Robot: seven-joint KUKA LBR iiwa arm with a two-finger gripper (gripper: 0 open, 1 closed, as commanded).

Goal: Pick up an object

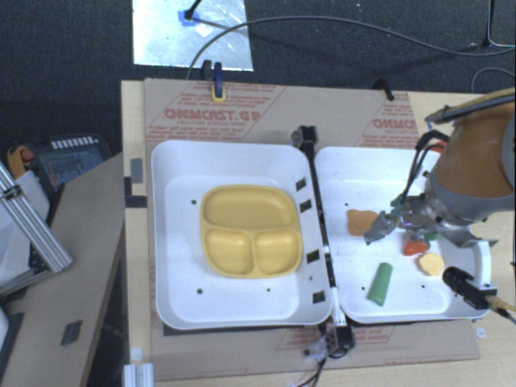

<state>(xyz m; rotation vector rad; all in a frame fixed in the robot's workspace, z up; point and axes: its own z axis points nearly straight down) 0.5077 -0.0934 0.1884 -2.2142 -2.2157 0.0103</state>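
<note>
Two shallow white bins stand side by side on the bench. The left white bin (173, 216) holds one yellow plastic tray (248, 230) with three compartments, lying flat near the middle.

The right white bin (347, 176) holds four small objects. One flat orange piece (361, 221) lies near the bin's centre. One green cylinder (380, 283) lies below it, close to the front wall and a little tilted. One pale yellow rounded piece (431, 264) lies further right, and one red piece (415, 247) is just above it, touching or nearly touching it. Perhaps a small purple thing is beside the red piece, but the arm covers that place and I cannot be sure.

The two-finger gripper (385, 226) hangs over the right bin, just beside the right edge of the orange piece. Its fingers look spread apart, and nothing is between them. The grey arm with its orange band (476, 147) covers the bin's right side. One black cable runs down from the wrist.
</note>
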